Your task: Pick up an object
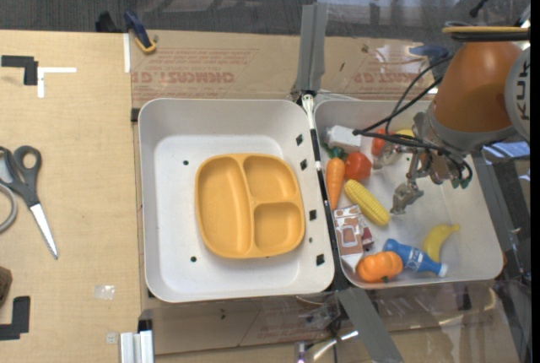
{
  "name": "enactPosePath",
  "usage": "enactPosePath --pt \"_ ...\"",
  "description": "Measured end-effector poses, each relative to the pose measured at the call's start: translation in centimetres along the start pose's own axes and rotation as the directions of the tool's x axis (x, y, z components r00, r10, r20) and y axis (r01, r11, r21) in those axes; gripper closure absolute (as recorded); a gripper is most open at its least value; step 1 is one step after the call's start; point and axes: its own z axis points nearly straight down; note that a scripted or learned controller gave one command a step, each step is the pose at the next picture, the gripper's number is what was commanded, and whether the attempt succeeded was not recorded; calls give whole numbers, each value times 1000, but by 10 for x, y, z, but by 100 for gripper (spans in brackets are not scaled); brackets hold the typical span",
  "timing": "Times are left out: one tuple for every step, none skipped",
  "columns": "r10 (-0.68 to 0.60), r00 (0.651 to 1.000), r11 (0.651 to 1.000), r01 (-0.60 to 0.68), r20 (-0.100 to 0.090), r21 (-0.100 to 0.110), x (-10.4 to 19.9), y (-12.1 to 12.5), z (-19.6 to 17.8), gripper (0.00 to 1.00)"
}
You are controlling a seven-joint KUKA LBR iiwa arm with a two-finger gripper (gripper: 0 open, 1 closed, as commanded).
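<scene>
Clearly, your objects are all gathered in the right bin (488,222), so the arm has many targets within short reach from its side. The left bin (160,209) carries only a yellow divided plate (250,204), lying flat in its middle, probably as a place to put things later.

The pincer (407,194) hangs over the middle of the right bin, pointing down, with cables running along it from the wrist. Nothing is between its fingers, but whether they stand open or closed I cannot tell at this size.

The corn (366,202) lies just left of the pincer, tilted, near but apart from it. The carrot (335,181) lies further left, along the bin wall, and a red tomato (357,165) is between carrot and pincer, a bit higher in the view. The banana (440,238) lies below and to the right of the pincer, and the blue bottle (414,258) with the orange (379,267) are near the front edge. A small box (347,229) rests below the carrot.

In my judgement the corn is your nearest target, needing only a short move to the left and down.
</scene>
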Motion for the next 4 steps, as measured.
enactPosePath --pt "32 999 999 -32 -3 0 58 47 0 0" --pt "-14 1000 1000 14 1 2 -17 -9 -40 0" --pt "10 1000 1000 -10 -3 0 71 24 1 0" --pt "120 993 993 -120 0 2 87 -59 -1 0"
